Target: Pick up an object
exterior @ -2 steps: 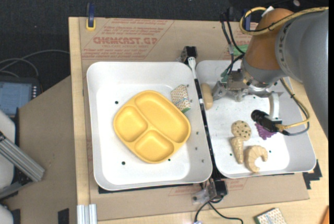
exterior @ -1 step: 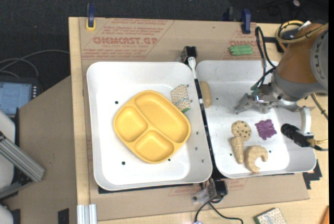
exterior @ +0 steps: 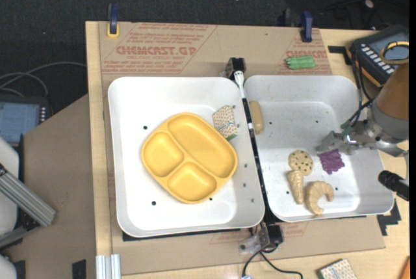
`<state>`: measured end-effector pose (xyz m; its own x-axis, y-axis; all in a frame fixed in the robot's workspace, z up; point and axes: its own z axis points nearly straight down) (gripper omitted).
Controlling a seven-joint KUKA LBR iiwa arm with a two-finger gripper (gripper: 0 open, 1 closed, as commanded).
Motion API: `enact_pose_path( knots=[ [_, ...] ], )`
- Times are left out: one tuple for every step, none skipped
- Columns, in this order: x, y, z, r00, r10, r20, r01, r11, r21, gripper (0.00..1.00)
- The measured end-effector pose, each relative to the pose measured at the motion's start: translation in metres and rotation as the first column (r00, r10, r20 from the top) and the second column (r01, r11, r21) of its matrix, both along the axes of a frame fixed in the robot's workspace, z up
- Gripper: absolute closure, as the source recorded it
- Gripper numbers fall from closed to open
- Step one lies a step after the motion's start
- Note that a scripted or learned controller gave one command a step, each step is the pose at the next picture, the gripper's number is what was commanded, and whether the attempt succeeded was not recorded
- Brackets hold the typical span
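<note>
Reaching in over the right bin (exterior: 312, 92), the arm (exterior: 396, 105) has its gripper (exterior: 339, 142) low above the purple toy (exterior: 332, 160), which lies on that bin's floor just below the jaws. Whether the jaws are spread or pressed together cannot be told, since the metal parts blur into one another against the white floor, and nothing is seen between them. The purple toy looks like the likeliest target simply because the gripper sits closest to it.

Measured from that purple toy, a round speckled cookie (exterior: 300, 160) lies just to its left, a pale cone (exterior: 296, 185) sits below the cookie, and a croissant (exterior: 319, 196) curls just beside the cone, nearer the bin's front edge. A tan bread roll (exterior: 256, 116) rests well apart, against the bin's left wall.

Across the wall, the left bin (exterior: 130, 102) carries a yellow divided plate (exterior: 188, 157) with a small patterned piece (exterior: 225, 120) at its upper right corner. A green toy (exterior: 300, 63) lies on the bench (exterior: 162, 50) behind the right bin, outside either bin and so hardly a candidate.
</note>
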<state>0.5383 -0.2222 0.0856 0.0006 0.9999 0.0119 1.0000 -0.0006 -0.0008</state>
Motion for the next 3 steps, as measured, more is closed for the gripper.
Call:
enact_pose_path(
  knots=[
    [0.072,0.052,0.0,1.0,0.008,0.008,-0.008,1.0,-0.011,0.0],
    [0.029,0.001,0.0,1.0,0.001,0.001,-0.001,1.0,0.0,0.0],
    [0.122,0.049,0.0,1.0,0.008,0.008,-0.008,1.0,-0.011,0.0]
  ],
)
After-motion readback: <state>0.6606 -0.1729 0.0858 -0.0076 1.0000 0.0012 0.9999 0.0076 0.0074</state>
